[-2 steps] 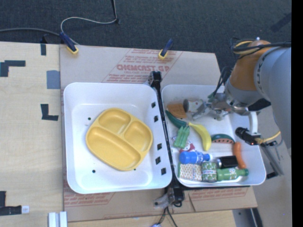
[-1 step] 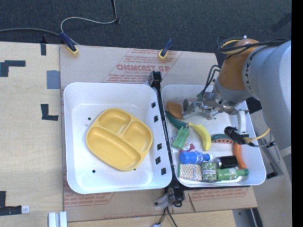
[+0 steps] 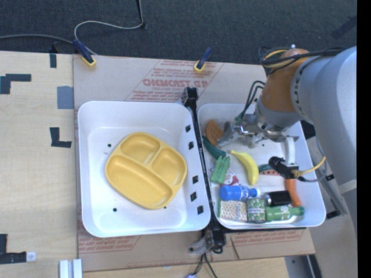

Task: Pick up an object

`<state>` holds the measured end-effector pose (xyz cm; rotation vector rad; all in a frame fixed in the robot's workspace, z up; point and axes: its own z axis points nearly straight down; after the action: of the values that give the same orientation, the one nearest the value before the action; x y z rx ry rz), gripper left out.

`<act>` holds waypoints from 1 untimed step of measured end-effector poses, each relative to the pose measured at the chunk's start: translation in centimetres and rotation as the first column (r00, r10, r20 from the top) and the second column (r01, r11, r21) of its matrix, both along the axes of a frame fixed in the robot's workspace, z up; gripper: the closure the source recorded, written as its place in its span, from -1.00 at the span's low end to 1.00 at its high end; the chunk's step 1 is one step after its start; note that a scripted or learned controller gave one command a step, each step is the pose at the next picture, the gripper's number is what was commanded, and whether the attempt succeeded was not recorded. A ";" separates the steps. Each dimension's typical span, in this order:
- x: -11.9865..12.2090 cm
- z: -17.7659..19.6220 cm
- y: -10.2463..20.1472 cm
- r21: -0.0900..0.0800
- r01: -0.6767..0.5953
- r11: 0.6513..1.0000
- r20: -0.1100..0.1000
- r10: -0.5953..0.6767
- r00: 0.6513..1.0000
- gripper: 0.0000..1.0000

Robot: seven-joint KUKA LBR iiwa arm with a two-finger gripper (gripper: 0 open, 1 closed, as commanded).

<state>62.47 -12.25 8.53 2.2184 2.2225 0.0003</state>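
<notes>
Bench inventory, listed from the near edge outward.

1. Right bin (image 3: 316, 213), near row: a patterned packet (image 3: 232, 210), a small printed can (image 3: 255, 209) and a green bottle (image 3: 284, 213) lay side by side against the near wall. Just behind them lay a blue bottle with a red cap (image 3: 237, 192), a black object (image 3: 279, 198) and an orange carrot-like piece (image 3: 294, 191).

2. Right bin, middle: a yellow banana (image 3: 248, 165) lay curved on the white floor, with a green block (image 3: 220, 169) just to its left and a teal curved piece (image 3: 212, 150) along the left wall. A brown rounded item (image 3: 214, 131) sat near the far left corner.

3. Gripper (image 3: 246, 126): was low over the far half of the right bin, above the banana and beside the brown item. Nothing was visibly between its fingers; whether they were parted or closed could not be told. Orange band (image 3: 277, 88) and grey arm (image 3: 330, 91) extended to the right.

4. Left bin (image 3: 93, 213): held a yellow compartment tray (image 3: 146, 169), lying flat and slightly turned, well apart from the gripper.

5. Divider: black clips (image 3: 190, 97) joined the two bins along their shared wall.

6. Cardboard sheet (image 3: 168, 80) with red print lay under both bins, fixed at its far edge by two yellow-and-blue clamps (image 3: 84, 52).

7. Far side: a thin cable (image 3: 110, 23) ran over dark carpet (image 3: 232, 16).
</notes>
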 end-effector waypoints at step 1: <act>0.0 1.0 0.0 0.000 -0.001 1.000 0.001 0.001 1.000 1.00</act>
<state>62.49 -12.25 9.56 2.2172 2.2226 0.0006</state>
